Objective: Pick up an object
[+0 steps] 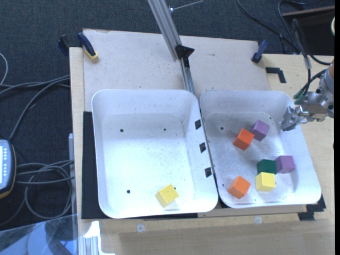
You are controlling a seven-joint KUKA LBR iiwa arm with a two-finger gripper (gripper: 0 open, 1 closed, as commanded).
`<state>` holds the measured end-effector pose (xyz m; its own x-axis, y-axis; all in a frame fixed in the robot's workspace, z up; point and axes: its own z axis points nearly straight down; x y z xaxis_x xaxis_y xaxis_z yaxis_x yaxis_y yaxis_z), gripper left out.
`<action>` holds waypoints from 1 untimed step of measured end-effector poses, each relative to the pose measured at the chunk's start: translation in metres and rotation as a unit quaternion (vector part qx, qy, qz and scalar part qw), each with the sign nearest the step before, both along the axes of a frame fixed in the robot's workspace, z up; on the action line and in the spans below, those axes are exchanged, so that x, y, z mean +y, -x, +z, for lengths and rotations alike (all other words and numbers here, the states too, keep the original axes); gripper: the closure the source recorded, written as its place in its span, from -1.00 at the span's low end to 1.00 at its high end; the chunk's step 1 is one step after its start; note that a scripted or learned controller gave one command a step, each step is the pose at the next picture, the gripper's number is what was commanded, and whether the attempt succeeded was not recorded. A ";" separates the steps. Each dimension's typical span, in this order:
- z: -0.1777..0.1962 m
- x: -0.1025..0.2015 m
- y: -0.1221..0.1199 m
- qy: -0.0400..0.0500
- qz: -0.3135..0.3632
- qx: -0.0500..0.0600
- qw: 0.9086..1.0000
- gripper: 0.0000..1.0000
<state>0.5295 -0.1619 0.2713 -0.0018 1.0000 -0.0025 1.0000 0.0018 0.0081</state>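
Note:
The right bin (239,93) holds several cubes. An orange cube (244,139) and a purple cube (260,129) touch near its middle. Toward the front, a green cube (266,167), a second purple cube (285,163) and a yellow cube (265,181) cluster together, with another orange cube (239,187) to their left. A lone yellow cube (167,194) lies at the front of the left bin (96,108). My gripper (288,122) hangs over the right bin's right side, just right of the upper purple cube and apart from it.
A slanted metal rail (167,25) runs down to the gap between the bins. Blue clamps (87,44) (259,51) grip the board's back corners. Cables lie on the dark floor at left and at the back right.

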 end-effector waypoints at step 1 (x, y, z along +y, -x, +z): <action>0.006 0.054 0.004 -0.002 0.002 0.004 1.000 1.00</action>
<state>0.5251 -0.1076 0.2777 -0.0067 1.0000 0.0024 1.0000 0.0067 0.0006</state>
